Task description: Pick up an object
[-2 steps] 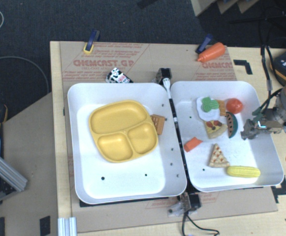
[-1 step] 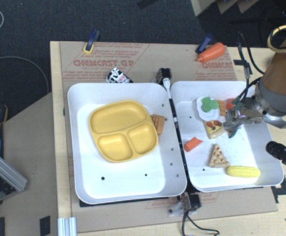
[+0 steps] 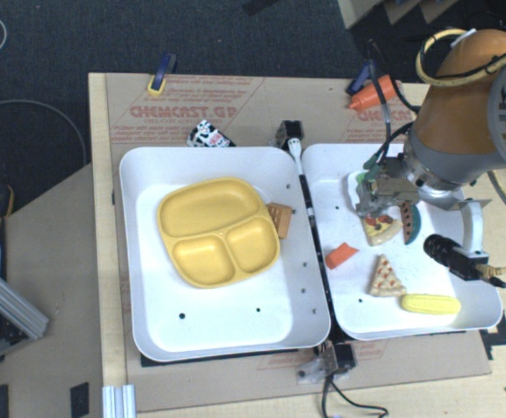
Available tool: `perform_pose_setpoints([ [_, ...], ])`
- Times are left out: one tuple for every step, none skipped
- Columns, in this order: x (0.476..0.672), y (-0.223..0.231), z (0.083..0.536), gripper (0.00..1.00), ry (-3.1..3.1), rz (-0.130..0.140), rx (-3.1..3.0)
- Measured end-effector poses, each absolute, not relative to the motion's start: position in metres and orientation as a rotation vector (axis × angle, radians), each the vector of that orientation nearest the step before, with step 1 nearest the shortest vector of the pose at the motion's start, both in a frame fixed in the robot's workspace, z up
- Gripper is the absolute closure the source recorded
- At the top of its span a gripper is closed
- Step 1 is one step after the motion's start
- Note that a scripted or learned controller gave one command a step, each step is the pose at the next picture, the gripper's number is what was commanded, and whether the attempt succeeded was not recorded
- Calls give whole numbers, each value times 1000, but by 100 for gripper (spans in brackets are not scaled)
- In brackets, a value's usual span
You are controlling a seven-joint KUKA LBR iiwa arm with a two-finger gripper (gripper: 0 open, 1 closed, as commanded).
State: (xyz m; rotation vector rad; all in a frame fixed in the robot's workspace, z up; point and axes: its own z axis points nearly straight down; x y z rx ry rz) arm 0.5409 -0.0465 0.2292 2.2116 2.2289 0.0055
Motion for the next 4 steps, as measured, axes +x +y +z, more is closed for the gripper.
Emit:
perform_pose_setpoints([
  [559, 2, 216, 100, 2226, 3, 2214],
  [580, 45, 219, 100, 2226, 5, 2214],
  [569, 48, 234, 100, 2222, 4, 2218],
  [572, 41, 235, 100, 2219, 2, 2220],
])
